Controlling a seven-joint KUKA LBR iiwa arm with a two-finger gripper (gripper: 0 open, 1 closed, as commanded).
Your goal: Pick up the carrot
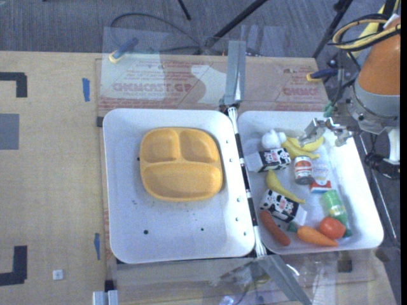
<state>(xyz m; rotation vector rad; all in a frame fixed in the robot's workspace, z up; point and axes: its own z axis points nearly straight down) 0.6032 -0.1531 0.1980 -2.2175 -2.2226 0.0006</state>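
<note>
Arm (380, 75) cut off by right edge. Gripper (327, 131) small, blurred; finger state unreadable. Labels on milk cartons (280, 203) too small to read. Print on sheet (149, 86) behind bins illegible.

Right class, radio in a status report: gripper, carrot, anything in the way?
Gripper above right bin's far edge, nothing held. Orange tapered carrot at near edge, untouched. Red tomato touching it, red sausage alongside.

Arm (376, 100): grey wrist section under a rounded orange band
Cables (356, 32): yellow and black loops
Gripper (329, 129): small, metallic grey
</note>
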